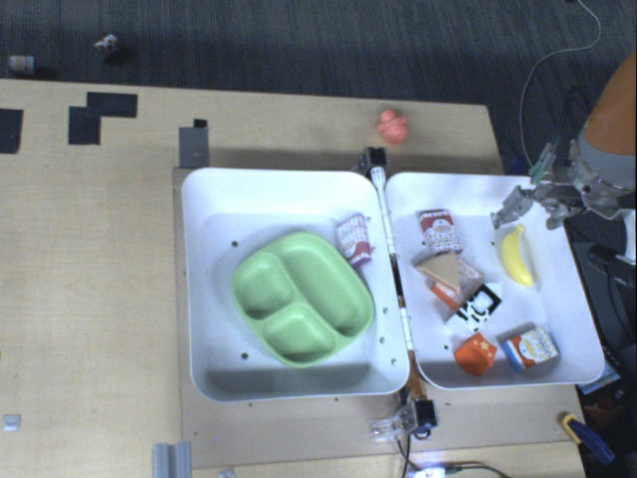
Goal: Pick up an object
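White plastic is seen in 2 shallow bins set side by side on the bench, the left bin (204,267) and the right bin (577,312). The gripper (532,207) is seen above the far right part of the right bin, and its 2 fingers are spread apart with nothing between them. A yellow banana (515,255) is lying just below and beside the fingertips, apart from them. Further toward the near side from the gripper, a red-and-white packet (438,231), a tan wedge (448,270), a black-and-white item (478,307), an orange block (475,354) and a small carton (529,347) are noted in the same bin. Well to the gripper's far side across the divider, a green sectioned tray (304,297) is lying in the left bin, with a small red-and-white pouch (354,238) touching its upper edge. A pink ball (393,125) is resting on the bench beyond both bins.
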`<action>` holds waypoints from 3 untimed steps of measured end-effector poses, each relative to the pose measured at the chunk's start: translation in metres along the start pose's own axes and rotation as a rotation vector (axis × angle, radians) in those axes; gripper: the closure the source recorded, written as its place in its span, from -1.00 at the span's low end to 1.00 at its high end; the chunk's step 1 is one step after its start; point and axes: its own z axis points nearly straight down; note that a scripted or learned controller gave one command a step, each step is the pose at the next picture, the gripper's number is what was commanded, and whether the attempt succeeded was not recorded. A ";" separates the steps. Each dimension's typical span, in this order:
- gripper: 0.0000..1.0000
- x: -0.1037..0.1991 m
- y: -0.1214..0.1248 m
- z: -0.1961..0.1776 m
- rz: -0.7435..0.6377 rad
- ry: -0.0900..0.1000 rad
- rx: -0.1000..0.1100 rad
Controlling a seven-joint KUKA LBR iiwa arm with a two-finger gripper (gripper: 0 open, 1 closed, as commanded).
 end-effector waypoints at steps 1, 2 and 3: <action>-1.00 0.050 0.000 0.088 0.002 -0.002 -0.008; 1.00 0.053 0.002 0.076 -0.001 0.000 -0.014; -1.00 0.053 0.002 0.076 0.000 0.000 -0.014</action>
